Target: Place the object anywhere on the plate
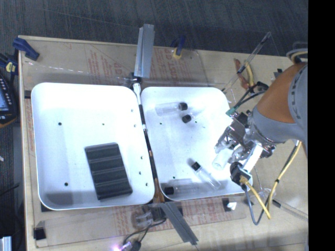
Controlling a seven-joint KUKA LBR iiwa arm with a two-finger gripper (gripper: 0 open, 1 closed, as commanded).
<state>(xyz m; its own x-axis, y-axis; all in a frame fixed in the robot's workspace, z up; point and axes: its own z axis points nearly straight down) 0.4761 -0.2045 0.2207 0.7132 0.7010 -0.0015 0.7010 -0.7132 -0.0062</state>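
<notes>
Gripper (226, 151) sits over the right edge of the right bin (172, 95), seemingly around a clear vial (220, 160); finger opening can't be told, grasp unconfirmed. More clear vials in the right bin: black-capped vial (171, 107) at top, two vials (201, 174) lower down. The plate, a dark ribbed tray (108, 170), lies in the left bin (47, 98), well left of the right bin. Step looks like pick/lift; next needs carry leftward across the divider.

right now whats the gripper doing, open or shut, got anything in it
gripper: over the right edge of the right bin, with what looks like a clear vial at its fingertips. Open or shut cannot be told from this view.
</notes>
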